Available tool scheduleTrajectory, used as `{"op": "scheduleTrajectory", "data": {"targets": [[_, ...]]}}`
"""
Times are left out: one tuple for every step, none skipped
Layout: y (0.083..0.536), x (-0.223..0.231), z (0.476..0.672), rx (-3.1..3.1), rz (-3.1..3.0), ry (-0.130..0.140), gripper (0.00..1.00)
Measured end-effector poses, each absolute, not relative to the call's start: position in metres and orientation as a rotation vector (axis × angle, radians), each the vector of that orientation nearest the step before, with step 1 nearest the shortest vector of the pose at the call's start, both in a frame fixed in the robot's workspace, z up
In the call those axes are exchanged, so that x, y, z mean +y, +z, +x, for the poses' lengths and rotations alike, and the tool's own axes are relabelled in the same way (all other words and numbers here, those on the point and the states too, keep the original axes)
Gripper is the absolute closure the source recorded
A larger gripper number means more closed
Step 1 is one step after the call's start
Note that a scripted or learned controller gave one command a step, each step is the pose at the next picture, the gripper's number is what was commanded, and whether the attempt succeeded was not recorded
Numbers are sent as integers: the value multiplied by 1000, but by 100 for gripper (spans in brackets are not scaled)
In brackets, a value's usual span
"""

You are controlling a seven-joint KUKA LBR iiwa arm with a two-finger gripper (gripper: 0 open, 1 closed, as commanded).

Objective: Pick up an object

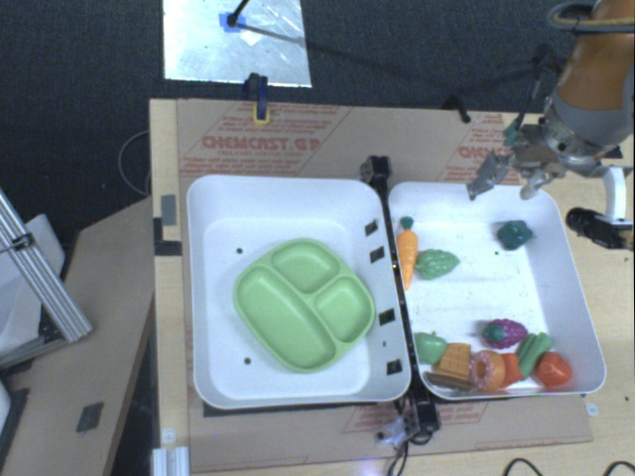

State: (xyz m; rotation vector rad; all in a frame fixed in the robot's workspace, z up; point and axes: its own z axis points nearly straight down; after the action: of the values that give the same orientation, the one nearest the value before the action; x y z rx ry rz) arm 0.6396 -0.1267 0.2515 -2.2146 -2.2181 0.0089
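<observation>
My gripper [506, 188] hovers over the far edge of the right bin [571, 266], its two fingers spread open with nothing between them. Just below it and a little to the right lies a dark teal toy [514, 233]. An orange carrot [407, 246] and a leafy green vegetable [437, 263] lie near the bin's left wall. Along the near edge sit purple grapes [504, 332], a green pepper [431, 346], a waffle piece [453, 363], a donut [486, 370], a green cucumber [534, 350] and a red tomato [554, 369].
The left bin [213, 266] holds a green divided plate [305, 303]. A black hinge strip [392, 296] runs between the two bins. A silver sheet [236, 28] lies beyond the bench. An aluminium frame [35, 276] stands at the left.
</observation>
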Motion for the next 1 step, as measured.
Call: {"op": "scheduleTrajectory", "data": {"targets": [[258, -126, 642, -2226, -2219, -2, 0]]}}
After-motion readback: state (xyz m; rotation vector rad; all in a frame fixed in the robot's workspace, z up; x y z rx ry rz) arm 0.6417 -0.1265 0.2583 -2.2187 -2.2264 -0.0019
